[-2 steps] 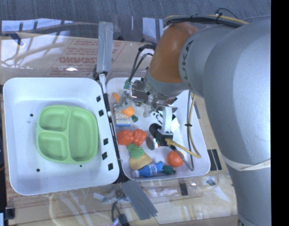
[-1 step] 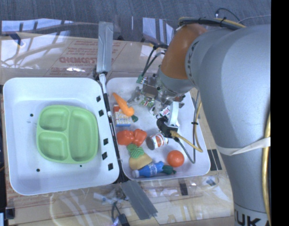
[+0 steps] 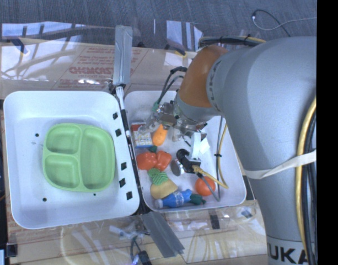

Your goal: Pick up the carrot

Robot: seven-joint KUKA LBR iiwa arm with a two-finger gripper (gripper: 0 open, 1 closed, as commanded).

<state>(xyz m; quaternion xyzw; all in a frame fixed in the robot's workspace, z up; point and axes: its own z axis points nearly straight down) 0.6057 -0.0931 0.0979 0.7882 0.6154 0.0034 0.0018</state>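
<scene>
Gripper (image 3: 170,121) is hanging low in the right bin (image 3: 230,164) beside the carrot (image 3: 159,134); I'm not seeing enough to tell its state

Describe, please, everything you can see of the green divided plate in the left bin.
The green divided plate is a pale lime tray with rounded corners, looking like smooth moulded plastic. Raised ridges split it into three compartments: one long section on its right side and two smaller ones stacked on its left. It lies flat and right side up, turned slightly askew, near the middle of the left bin, resting on the bin's white floor. Nothing sits in its compartments and nothing else touches it.
</scene>
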